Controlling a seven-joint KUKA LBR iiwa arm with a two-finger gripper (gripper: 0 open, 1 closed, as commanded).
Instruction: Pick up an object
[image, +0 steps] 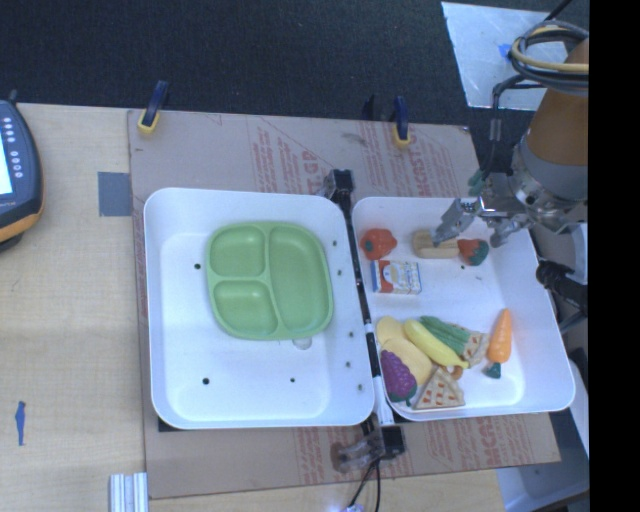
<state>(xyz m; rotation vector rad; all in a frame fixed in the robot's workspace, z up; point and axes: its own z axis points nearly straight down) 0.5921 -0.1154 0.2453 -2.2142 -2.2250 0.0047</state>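
Camera view: the gripper (478, 224) is poised over the right bin (535, 300), fingers spread apart with nothing between them.

A tan piece with a red-green end (452, 246) is seen directly beneath the fingertips, its long axis running left to right across the gap; the red tomato (378, 242) is found to the left, the carrot (499, 337) well below.

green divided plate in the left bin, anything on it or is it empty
Empty. All three compartments of the green divided plate show bare green; it lies flat in the left bin.
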